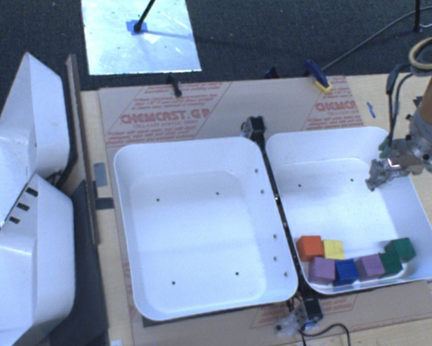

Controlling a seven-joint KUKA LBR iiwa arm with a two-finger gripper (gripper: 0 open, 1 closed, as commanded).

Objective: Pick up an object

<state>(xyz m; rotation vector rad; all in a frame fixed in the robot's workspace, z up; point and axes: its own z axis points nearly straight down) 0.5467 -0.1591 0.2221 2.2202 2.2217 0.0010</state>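
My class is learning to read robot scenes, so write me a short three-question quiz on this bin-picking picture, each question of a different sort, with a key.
1. True or false: the blocks lie in the left bin.
2. Multiple choice: which block lies farthest left in the cluster? A) green block B) orange block C) yellow block
3. Fill in: the gripper hangs over the ____ side of the right bin, apart from the blocks.

Key:
1. False; they lie along the near edge of the right bin.
2. B
3. Right, the side the arm reaches in from.
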